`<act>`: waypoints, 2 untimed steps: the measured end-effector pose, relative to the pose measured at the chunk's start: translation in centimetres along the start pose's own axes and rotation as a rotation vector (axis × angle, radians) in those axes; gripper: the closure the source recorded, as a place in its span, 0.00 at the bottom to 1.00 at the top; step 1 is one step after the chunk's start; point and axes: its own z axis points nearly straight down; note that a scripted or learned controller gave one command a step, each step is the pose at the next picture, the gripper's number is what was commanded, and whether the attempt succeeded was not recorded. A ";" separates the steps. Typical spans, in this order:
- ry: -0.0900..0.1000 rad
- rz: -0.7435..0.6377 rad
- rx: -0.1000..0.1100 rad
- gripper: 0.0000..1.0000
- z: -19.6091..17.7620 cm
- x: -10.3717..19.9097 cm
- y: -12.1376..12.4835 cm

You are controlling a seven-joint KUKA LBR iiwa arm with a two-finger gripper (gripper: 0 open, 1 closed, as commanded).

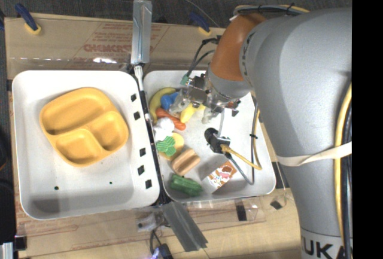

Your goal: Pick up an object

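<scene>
My gripper [192, 99] reaches down into the upper middle of the right bin [263, 183], over a cluster of toy food. Just below it lies a small yellow piece [188, 113], and I cannot tell whether the gripper touches it. A yellow banana [159, 99] and a blue piece [170, 100] lie just to its left. An orange piece [179, 126] and a white piece [163, 125] sit a little lower.
Lower in the right bin are a green-and-yellow toy [169, 145], a bun-like toy [185, 161], a dark green toy [185, 185] and a small printed carton [220, 175]. The left bin [36, 192] holds a yellow divided plate [84, 125].
</scene>
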 end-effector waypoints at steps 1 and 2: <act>0.003 -0.133 -0.004 0.00 3.1 -0.2 -3.6; 0.002 -0.137 -0.003 1.00 2.1 -0.2 -3.6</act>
